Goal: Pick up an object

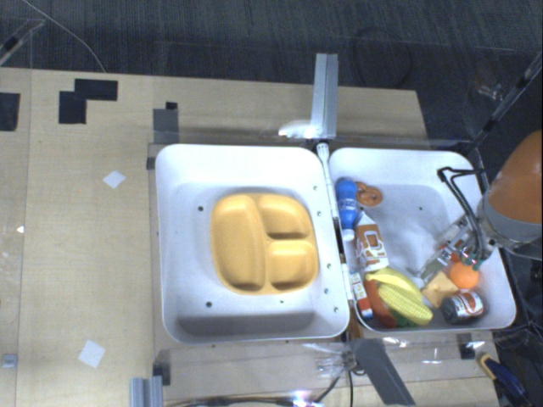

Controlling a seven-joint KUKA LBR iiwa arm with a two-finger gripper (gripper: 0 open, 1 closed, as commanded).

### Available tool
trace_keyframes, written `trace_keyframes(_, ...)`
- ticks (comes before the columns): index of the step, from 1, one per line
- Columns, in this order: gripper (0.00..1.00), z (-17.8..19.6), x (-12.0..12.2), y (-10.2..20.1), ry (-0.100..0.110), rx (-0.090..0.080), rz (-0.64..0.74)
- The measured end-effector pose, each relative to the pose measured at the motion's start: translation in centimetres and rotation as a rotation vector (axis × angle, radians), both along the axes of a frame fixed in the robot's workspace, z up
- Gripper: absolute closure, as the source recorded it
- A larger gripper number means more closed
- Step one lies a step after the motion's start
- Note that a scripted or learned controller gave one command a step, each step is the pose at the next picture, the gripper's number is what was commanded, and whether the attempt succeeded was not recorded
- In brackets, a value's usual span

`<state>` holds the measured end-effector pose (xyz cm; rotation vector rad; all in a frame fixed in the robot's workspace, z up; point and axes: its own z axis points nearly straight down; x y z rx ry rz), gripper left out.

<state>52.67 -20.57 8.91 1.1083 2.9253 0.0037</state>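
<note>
My gripper (448, 258) hangs low over the right side of the right bin (407, 166), reaching in from the right. A small orange fruit (464, 276) lies just below and to the right of it, touching or nearly touching its tip. Beside the fruit are a tan block (438, 289) and a dark can (463, 307). A yellow banana (393, 279) and a corn cob (405, 303) lie at the bin's front. Along its left wall stand a blue bottle (346, 198) and a brown-and-white carton (371, 246), with a brown pretzel-like piece (369, 196) beside them.
The left bin (182, 295) holds a yellow divided tray (261, 242). A metal post (326, 91) stands behind the seam between the bins. A black cable (458, 193) loops from the arm over the right bin's back right. The arm's orange band (519, 181) sits at the right edge.
</note>
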Motion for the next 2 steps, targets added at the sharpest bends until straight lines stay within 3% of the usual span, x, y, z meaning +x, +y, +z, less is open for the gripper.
trace_keyframes(1,0.00,2.4,-3.8,0.0,0.009,0.006,-0.516)
trace_keyframes(2,0.00,0.0,-3.7,0.0,0.003,0.009,-0.691)
